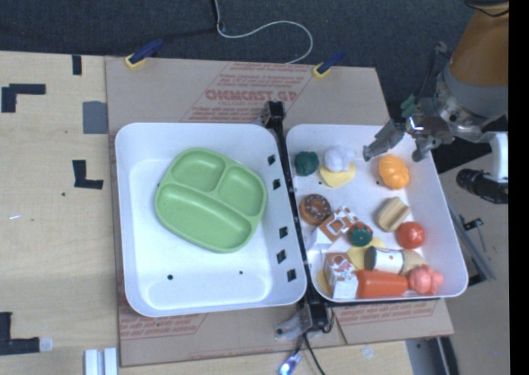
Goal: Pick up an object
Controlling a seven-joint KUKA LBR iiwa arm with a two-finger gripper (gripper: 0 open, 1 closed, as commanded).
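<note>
Two shallow white bins sit side by side on the counter [50, 200]. The left bin [132, 225] carries one light green divided plastic plate [212, 198], lying flat and well apart from the arm. The right bin [442, 208] holds the candidates for picking: a crowded heap of small toy foods, which leaves little finger room around most pieces. The claw [399, 139] hangs over that bin's upper right part with its two fingers spread wide and nothing between them. A rounded orange toy fruit [393, 172] lies just below it, with bare bin floor around it. In my judgement this is the likeliest target, being the nearest and least hemmed in. No object is grasped yet.
</note>
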